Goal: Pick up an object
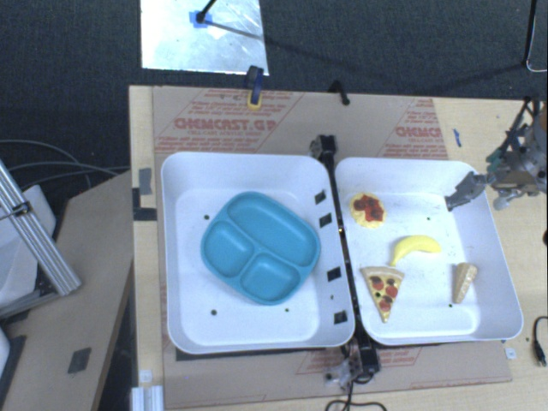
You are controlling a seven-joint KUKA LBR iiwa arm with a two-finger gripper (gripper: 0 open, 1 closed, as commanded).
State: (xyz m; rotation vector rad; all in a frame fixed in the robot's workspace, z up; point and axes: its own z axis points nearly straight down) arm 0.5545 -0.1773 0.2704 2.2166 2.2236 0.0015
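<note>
1. We see the gripper over the right bin's far right corner; whether its fingers are spread or closed, we cannot tell.
2. The toy banana lies mid-bin, toward the near-left of the gripper, its long axis running roughly left-right.

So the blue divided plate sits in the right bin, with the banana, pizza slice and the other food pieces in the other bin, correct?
Not quite. The camera view shows the blue divided plate in the left bin. The banana, pizza slice and the other food pieces lie in the right bin.
</note>
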